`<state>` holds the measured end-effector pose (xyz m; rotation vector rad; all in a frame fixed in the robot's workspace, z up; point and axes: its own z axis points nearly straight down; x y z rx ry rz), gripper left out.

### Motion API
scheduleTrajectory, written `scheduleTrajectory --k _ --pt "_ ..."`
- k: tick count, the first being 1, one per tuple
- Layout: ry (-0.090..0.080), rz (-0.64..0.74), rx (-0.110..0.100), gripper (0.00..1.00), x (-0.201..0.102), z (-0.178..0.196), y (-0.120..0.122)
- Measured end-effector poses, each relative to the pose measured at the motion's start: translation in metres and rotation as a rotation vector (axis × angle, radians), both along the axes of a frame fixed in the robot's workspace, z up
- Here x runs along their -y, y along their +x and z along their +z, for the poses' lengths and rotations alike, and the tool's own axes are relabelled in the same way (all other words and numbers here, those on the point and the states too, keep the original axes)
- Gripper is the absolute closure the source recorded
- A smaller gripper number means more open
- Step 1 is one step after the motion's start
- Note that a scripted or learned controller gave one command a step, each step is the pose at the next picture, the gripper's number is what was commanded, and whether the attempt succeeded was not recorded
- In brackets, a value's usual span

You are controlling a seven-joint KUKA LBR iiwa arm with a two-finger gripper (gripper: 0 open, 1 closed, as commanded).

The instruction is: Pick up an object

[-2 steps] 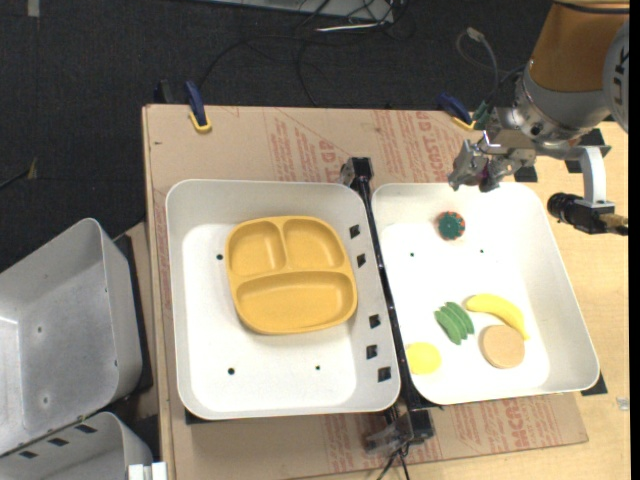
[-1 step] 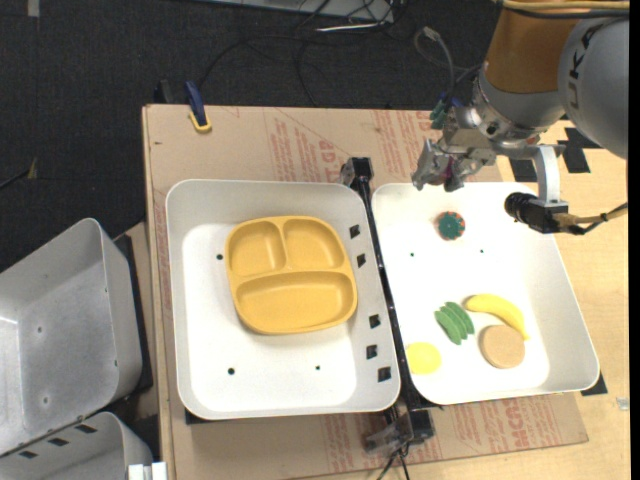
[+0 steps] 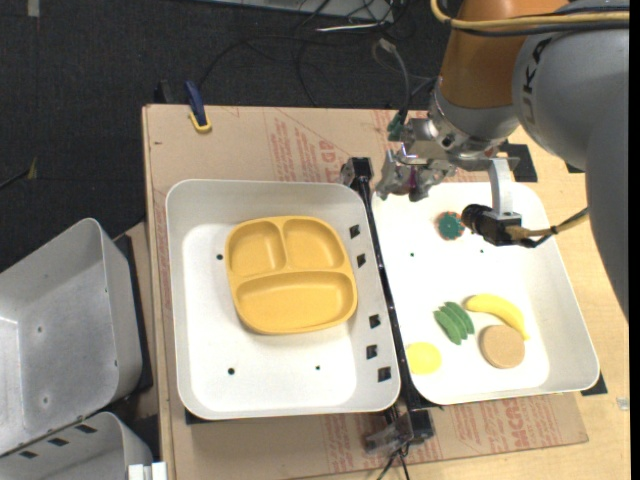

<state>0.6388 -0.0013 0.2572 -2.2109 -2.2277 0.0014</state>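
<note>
My gripper (image 3: 411,180) hangs over the far left corner of the right bin (image 3: 560,268), just past its back rim. Nothing shows in it. A small teal object (image 3: 450,225) lies in the bin a little to the gripper's near right, apart from it. Toward the front of the same bin lie a yellow banana (image 3: 497,311), a green leafy piece (image 3: 454,321), a tan round disc (image 3: 502,346) and a flat yellow disc (image 3: 423,358).
The left bin (image 3: 190,268) holds a yellow divided plate (image 3: 292,273). A black part on a cable (image 3: 492,224) hangs from the arm beside the teal object. A grey tub (image 3: 60,318) stands off the bench at the left.
</note>
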Motion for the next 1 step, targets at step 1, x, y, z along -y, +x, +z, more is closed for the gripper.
scheduleTrajectory --k 1 --pt "0.001 0.001 0.0 1.0 -0.0609 -0.0154 -0.0064"
